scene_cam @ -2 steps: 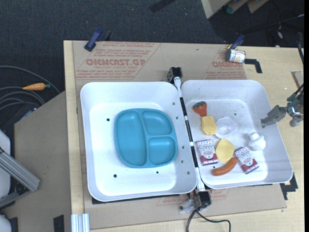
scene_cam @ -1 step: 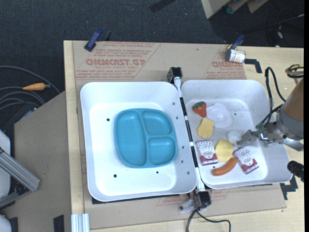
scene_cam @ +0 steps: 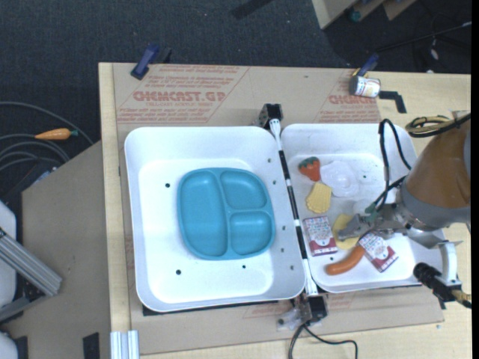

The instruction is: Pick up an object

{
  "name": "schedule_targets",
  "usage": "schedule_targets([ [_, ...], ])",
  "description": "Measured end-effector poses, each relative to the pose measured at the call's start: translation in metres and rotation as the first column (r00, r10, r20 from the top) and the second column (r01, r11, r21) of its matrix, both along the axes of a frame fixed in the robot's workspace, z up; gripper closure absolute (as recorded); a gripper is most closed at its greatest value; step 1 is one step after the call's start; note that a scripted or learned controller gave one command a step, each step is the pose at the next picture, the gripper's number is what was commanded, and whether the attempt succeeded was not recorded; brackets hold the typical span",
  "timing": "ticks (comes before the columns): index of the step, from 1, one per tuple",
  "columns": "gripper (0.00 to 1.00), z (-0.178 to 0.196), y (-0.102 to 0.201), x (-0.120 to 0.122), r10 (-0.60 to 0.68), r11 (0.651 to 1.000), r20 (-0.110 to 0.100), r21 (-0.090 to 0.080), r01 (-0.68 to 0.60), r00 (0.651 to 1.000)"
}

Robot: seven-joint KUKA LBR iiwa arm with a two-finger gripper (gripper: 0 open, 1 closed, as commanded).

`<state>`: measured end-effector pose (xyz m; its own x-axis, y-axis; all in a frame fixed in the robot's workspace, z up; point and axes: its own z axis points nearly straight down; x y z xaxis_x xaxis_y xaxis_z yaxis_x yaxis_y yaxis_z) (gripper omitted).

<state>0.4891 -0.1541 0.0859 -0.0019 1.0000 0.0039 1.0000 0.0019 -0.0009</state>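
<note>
Near right bin [scene_cam: 299, 137] front edge, jaws [scene_cam: 364, 229] amid crowded items.

Even, fairly bright overhead light falls on the bench [scene_cam: 224, 88], and both white bins come out close to overexposed: the left bin [scene_cam: 150, 163] shows little surface detail, and the right bin [scene_cam: 389, 140] carries a pale glare patch near its middle. Shadows are soft and short, pooling faintly under the blue divided tray [scene_cam: 224, 212]. The dark floor [scene_cam: 75, 21] around the bench falls away into murky blue-black. The whole picture is low in resolution and slightly soft, with fine print illegible. The arm [scene_cam: 441, 185] looks a little blurred at its edges.
</note>
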Motion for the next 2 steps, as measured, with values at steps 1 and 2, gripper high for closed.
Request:
schedule_targets([
  [1, 0.0, -0.0016, 0.0615, 0.0049, -0.002, 1.0, 0.001, -0.004, 0.002, 1.0],
  [2, 1.0, 0.0081, 0.061, 0.0048, -0.003, 1.0, 0.001, -0.004, 0.003, 1.0],
])
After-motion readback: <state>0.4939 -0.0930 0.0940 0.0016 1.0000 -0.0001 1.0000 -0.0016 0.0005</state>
